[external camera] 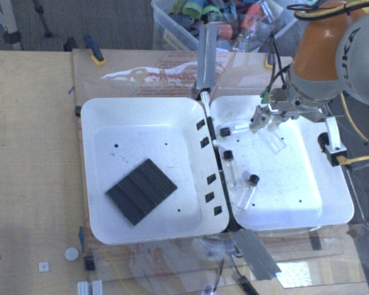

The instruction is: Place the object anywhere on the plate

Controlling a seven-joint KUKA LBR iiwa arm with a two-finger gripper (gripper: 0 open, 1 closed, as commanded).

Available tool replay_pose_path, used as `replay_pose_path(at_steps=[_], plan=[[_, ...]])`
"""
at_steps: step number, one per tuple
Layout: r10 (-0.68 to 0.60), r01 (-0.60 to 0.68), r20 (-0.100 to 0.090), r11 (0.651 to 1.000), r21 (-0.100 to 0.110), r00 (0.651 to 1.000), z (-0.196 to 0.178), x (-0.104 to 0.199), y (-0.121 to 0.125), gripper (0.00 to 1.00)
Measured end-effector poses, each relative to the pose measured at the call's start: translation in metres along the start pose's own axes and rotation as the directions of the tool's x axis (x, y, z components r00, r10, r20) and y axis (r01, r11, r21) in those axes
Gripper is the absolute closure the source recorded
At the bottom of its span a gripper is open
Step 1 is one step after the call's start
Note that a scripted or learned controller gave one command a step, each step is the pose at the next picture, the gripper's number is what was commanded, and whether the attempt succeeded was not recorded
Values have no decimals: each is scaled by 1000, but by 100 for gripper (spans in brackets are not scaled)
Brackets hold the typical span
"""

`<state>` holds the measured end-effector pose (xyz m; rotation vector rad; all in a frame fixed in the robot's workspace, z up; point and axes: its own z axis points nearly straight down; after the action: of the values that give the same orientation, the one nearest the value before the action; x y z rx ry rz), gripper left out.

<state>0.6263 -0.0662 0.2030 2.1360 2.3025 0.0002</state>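
- We see the gripper (262,119) low over the right bin (332,208), toward its 11 o'clock corner, but we cannot tell how the jaws stand; nothing visibly sits between them.
- Just at the gripper's 4 o'clock lies a clear tube (274,141), faint against the white floor. It seems apart from the gripper, though we cannot be sure.
- Further out at 8 to 6 o'clock lie three more clear tubes with black caps: one near the divider (231,129), one below it (229,165), one toward the bin's middle (248,189).
- The plate (141,190), a dark ribbed slab, rests in the left bin (98,121), far off at the gripper's 8 o'clock.
- We judge the step to be the pick: no object is on the plate yet.
- The next move calls for closing on one tube, lifting clear of the divider, and carrying it toward 8 o'clock over the plate.
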Motion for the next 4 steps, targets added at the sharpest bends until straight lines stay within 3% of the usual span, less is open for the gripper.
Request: replay_pose_path(at_steps=[1, 2, 3, 4], plan=[[-681, 681, 4, 732, -5, 732, -80, 33, 44, 100], [-847, 847, 5, 531, -5, 531, -187, 112, 34, 100], [-966, 966, 7, 260, -5, 260, -234, 188, 40, 100], [-947, 947, 10, -321, -2, -321, -228, 245, 51, 100]])
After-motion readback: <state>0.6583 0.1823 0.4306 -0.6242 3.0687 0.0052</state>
